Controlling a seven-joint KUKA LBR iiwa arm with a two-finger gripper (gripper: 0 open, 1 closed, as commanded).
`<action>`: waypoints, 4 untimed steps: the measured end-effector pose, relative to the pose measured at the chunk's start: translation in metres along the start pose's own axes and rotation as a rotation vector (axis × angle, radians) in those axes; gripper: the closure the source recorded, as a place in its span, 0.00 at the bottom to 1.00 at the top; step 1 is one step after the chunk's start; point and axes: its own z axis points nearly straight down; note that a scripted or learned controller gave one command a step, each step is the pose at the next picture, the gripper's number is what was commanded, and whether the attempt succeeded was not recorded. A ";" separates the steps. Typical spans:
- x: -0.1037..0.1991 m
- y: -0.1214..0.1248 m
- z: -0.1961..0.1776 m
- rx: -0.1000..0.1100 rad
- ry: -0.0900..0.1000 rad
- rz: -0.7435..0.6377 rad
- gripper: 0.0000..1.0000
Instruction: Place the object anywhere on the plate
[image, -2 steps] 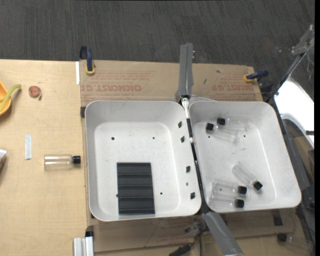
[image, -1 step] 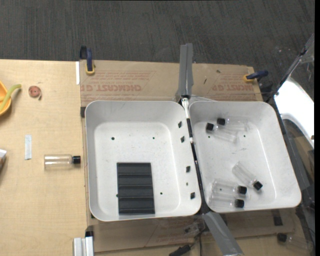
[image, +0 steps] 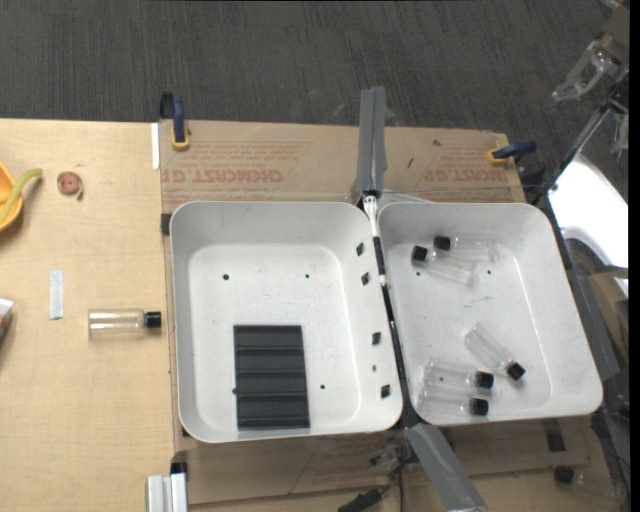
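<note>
Pale curved stretch, seemingly the arm (image: 598, 205), at the right edge, pose too cropped to tell

Clear plastic vials (image: 452, 267) — black caps — in glossy white bins (image: 190, 300); ribbed matt-black plate (image: 270, 377).

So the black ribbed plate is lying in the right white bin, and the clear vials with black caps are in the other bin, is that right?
Not quite. The camera view shows the black ribbed plate lying in the left white bin, not the right. The clear vials with black caps are in the other bin, the right white bin.
</note>
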 end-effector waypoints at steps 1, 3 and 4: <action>-0.072 0.019 0.000 0.002 0.000 0.157 0.00; -0.078 0.023 0.000 0.003 0.000 0.413 0.00; -0.137 -0.036 0.000 0.003 0.000 0.537 0.00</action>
